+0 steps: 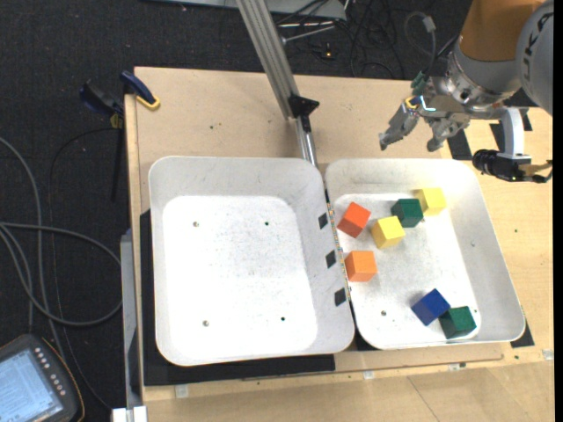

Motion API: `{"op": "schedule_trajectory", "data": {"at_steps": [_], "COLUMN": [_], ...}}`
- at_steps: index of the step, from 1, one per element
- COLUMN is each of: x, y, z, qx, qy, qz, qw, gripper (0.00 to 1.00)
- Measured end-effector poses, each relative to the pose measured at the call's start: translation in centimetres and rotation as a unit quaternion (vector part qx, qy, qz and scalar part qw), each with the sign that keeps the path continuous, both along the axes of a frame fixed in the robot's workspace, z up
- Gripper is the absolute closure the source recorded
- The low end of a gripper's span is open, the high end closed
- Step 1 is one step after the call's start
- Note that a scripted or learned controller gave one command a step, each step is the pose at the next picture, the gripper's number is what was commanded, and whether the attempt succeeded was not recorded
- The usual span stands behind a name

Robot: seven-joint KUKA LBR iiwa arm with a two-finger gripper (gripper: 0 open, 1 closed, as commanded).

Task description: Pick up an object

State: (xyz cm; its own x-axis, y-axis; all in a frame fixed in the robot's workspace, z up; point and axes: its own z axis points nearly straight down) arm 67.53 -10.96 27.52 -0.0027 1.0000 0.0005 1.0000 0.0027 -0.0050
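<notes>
Robot arm (pixel 506 25) at the upper right of the frame. Its body is smooth and rounded, grey with a broad orange band above the wrist. Below the band sits a silver metal wrist collar with small teal-lit parts. A dark grey two-finger gripper (pixel 420 134) hangs from it. A black cable and white bracket trail at the right.

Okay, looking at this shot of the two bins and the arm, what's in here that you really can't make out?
- Arm: cut off by the top and right edges of the camera view, so its upper part is unseen.
- Green block: its near-left side sits behind the blue block; whether they touch is unclear.
- Second green block: partly overlapped by the yellow block.
- Screen: cut by the corner, its text too small.
</notes>
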Motion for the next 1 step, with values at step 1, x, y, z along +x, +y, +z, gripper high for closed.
{"op": "schedule_trajectory", "data": {"at_steps": [1], "x": [0.02], "y": [-0.01], "z": [0.23], "qx": [-0.0006], "qy": [-0.001], "qz": [0.000], "qw": [1.0000], "gripper": [0.00]}}
